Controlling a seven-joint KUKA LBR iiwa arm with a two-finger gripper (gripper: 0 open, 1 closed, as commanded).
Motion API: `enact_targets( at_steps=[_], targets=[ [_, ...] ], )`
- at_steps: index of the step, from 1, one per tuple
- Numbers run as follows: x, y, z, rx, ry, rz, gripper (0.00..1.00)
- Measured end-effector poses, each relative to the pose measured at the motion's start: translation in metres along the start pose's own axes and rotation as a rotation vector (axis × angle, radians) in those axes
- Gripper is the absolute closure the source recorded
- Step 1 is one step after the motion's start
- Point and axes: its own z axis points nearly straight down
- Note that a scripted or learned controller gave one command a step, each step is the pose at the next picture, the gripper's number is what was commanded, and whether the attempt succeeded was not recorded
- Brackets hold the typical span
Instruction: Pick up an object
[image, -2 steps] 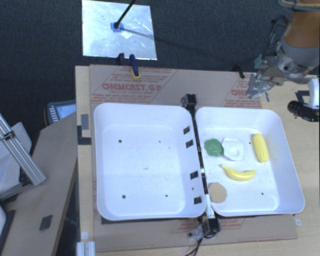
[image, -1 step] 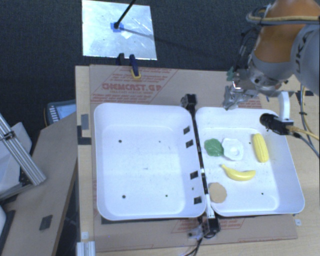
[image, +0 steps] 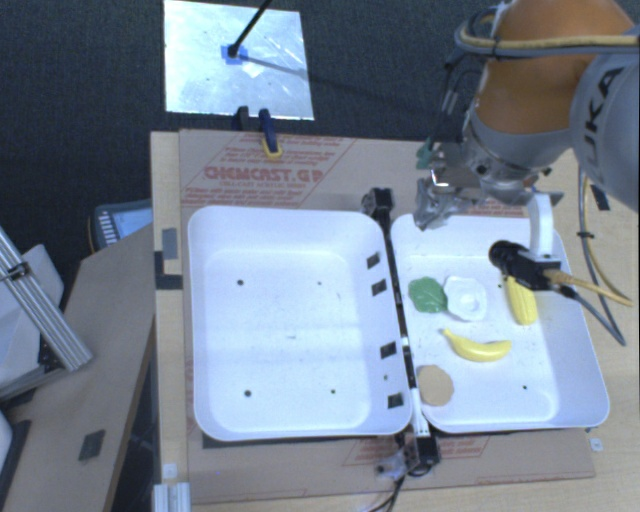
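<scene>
Your right bin holds, near to far, a tan disc, banana, fried egg, green leaf and corn cob; beyond, the gripper hovers at the far rim, grip state unclear.

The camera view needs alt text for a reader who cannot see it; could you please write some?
A grey and orange robot arm's claw hovers over the far edge of the right bin, which holds a banana, corn cob, fried egg, green leaf and brown disc.

Single fixed camera looking down at a slant from above the bench, taking in both white bins side by side, arm entering from the right.
</scene>
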Motion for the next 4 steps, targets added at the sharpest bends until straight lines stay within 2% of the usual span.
enact_targets(
  at_steps=[1, 2, 3, 4],
  targets=[
    [0.078, -0.084, -0.053, 0.001, 0.001, -0.002, 1.0],
    [0.125, -0.102, -0.104, -0.001, 0.0, 0.003, 1.0],
    [0.144, -0.101, -0.192, -0.006, 0.001, 0.006, 1.0],
    [0.108, -0.102, -0.088, 0.013, -0.008, 0.015, 1.0]
  ],
)
